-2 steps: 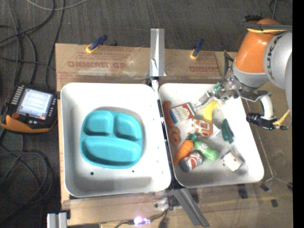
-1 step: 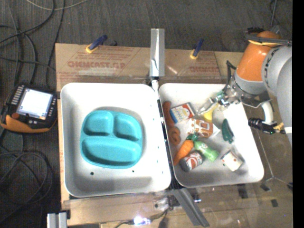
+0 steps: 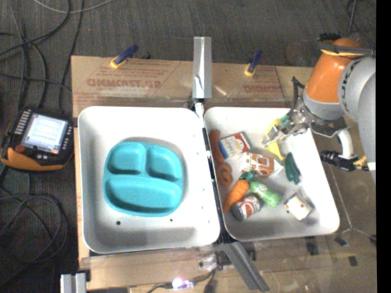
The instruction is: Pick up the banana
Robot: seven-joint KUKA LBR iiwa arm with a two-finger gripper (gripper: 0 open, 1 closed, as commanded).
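Approach step: claw (image 3: 282, 129) poised over banana (image 3: 276, 145) in right bin (image 3: 330, 215); grip state indeterminable. Next required: descent, closure.

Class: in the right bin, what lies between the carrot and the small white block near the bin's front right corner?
In the camera view, a green item lies between the carrot and the white block.

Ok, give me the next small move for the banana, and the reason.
Probably a short descent straight onto the banana. The gripper is over the right bin's upper right part, with the yellow banana just below it near the green piece. I can't tell whether anything sits between the fingers, so lowering and closing looks safer than lifting.
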